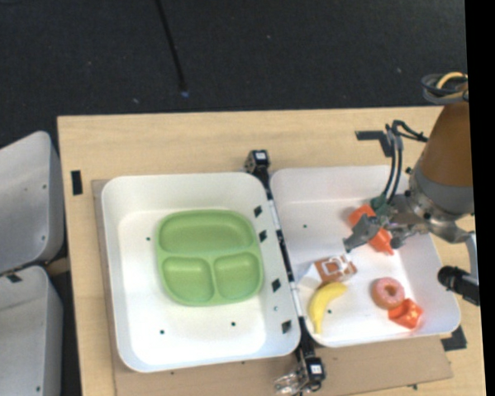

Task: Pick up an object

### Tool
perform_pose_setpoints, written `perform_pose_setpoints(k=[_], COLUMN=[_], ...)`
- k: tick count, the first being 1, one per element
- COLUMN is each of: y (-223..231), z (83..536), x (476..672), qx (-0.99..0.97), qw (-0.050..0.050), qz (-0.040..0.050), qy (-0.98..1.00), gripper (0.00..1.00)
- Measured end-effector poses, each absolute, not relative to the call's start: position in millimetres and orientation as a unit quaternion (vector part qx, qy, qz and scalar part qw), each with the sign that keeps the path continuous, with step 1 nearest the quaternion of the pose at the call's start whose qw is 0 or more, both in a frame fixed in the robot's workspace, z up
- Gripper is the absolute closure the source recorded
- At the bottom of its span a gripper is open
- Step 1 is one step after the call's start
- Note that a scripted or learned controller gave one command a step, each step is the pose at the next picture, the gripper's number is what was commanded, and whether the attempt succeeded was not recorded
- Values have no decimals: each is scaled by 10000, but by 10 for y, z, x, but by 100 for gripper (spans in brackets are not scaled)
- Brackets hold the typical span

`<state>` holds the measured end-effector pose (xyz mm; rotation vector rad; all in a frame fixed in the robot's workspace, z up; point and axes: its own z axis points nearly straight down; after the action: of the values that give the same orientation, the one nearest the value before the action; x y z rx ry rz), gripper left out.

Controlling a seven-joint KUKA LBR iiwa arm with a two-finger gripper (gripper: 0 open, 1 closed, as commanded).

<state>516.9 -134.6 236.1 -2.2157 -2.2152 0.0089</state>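
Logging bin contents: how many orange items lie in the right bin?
2: one orange plastic piece beside the gripper, one orange-red lump near the front right corner. The arm may hide others.

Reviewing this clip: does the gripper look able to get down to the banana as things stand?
Probably yes. The banana lies uncovered in the right bin, beside a small brown-and-white item; the gripper hangs just above and right of it.

Place: we think this is a robot lab.
Bench [170, 139]: plain wood, with two white bins [139, 339] clipped side by side.
Robot arm [448, 153]: we see it reaching over toy food [326, 301].
Floor [223, 45]: dark carpet.
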Motion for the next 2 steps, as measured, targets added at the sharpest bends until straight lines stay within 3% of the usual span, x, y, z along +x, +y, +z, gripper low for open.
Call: perform_pose_setpoints(k=[1, 2], y=[-1345, -1259], z=[2404, 1822], x=[5189, 5206], qx=[-7062, -7068], qw=[2, 22], qz=[2, 21], qy=[-7080, -7074], gripper=[0, 0])
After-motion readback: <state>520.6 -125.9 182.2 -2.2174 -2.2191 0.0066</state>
